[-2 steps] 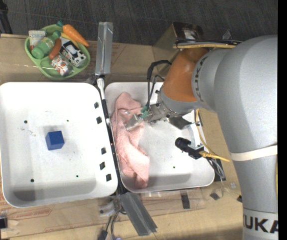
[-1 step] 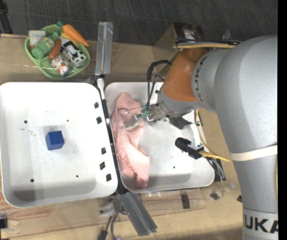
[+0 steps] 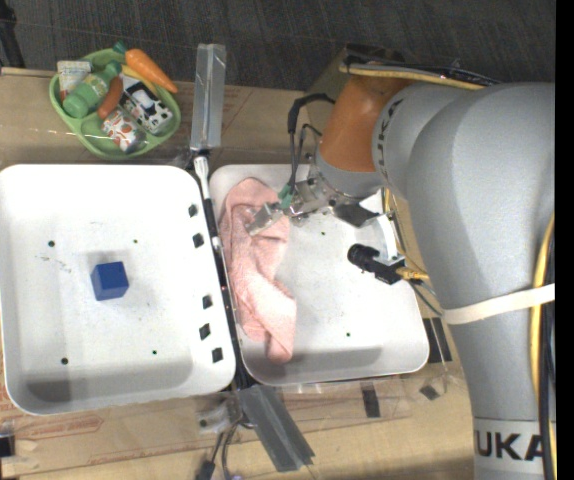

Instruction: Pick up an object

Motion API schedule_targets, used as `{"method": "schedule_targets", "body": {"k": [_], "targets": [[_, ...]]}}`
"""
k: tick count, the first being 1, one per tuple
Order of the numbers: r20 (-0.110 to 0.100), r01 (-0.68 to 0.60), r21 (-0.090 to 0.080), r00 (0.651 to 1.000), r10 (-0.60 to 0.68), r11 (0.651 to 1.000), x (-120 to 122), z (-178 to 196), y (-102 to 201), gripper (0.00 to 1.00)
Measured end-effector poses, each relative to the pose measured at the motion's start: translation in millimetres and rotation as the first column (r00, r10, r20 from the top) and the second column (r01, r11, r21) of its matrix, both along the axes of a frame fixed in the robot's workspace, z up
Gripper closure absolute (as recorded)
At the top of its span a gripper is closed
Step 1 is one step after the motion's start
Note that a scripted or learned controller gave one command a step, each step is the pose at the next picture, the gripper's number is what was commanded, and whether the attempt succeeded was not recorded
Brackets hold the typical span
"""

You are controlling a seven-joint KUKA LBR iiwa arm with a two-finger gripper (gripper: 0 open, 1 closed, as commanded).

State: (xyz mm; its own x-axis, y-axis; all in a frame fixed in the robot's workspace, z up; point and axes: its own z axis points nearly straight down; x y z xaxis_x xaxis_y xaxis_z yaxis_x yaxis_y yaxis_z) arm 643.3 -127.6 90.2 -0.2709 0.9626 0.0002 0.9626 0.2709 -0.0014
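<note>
The setting is a robotics laboratory test cell. A large grey industrial arm (image 3: 477, 268) with an orange band occupies the right of the frame. Two shallow white bins (image 3: 27, 228) sit side by side on a plywood bench (image 3: 257, 118) at centre. A green bowl (image 3: 77, 133) of toy food stands at upper left. Dark carpet (image 3: 267, 8) covers the floor along the top.

Left bin (image 3: 27, 298) mostly open; right bin (image 3: 407, 353) crowded.
You've room around the cube (image 3: 110, 280); cloth (image 3: 257, 268) and arm (image 3: 447, 168) block the right.
</note>
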Motion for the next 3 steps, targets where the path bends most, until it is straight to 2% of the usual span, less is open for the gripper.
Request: {"method": "schedule_targets", "body": {"k": [1,2,3], "targets": [[0.002,-0.026,-0.001,1.0,0.026,1.0,13.9,0.7,28.7,0.0],[-0.002,-0.137,0.0,0.991,0.137,0.991,-54.7,-0.6,25.2,0.0],[-0.002,-0.26,0.001,0.966,0.26,0.966,-101.7,-1.0,15.4,0.0]]}}
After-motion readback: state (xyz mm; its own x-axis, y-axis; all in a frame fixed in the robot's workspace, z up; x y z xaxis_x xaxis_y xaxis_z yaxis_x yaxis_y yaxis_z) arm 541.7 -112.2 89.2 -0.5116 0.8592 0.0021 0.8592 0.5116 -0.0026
